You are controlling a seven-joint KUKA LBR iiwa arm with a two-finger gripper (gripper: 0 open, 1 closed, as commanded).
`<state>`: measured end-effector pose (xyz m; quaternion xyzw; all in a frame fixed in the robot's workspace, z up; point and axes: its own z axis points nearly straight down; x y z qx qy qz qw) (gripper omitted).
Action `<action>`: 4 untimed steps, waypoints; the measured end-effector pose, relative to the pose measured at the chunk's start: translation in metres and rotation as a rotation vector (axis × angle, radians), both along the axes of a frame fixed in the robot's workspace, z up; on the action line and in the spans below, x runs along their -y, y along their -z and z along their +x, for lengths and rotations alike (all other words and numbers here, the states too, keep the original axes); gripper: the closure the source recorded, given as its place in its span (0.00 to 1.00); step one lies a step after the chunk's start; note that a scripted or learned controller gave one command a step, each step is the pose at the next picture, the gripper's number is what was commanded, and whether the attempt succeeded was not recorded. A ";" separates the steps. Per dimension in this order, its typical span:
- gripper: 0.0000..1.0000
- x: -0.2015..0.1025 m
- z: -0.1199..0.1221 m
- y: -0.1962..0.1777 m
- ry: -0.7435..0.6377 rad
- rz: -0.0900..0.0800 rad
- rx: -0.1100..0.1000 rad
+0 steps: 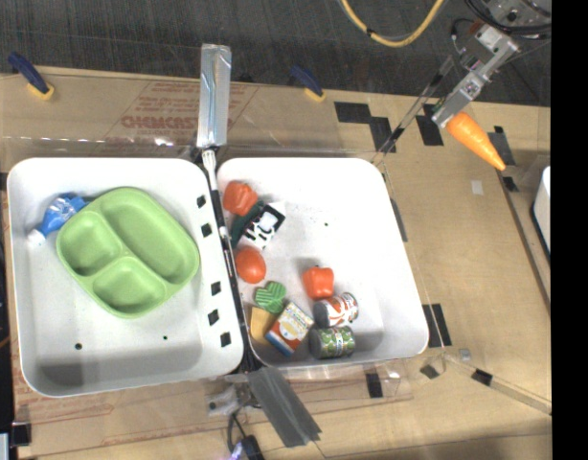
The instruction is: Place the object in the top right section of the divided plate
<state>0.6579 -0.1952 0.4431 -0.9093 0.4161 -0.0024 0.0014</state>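
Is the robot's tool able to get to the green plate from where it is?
Probably yes. The tool, holding an orange carrot, is up at the right, and the green divided plate lies open in the left bin with nothing over it.

A robotics lab bench is indicated. Two white bins [122, 353] are fixed side by side on a wooden board [466, 257] marked with black tape. Blue clamps [31, 75] are seen at the far edge, and a yellow cable [371, 27] is looped over dark carpet [131, 8].
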 end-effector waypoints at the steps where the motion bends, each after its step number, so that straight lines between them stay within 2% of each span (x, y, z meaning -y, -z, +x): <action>1: 1.00 0.006 0.000 0.000 -0.145 0.000 0.004; 2: 1.00 0.000 0.001 0.000 -0.351 -0.001 0.009; 3: 1.00 0.011 0.000 0.000 -0.666 -0.001 0.004; 4: 1.00 0.010 0.001 0.000 -0.667 0.000 0.016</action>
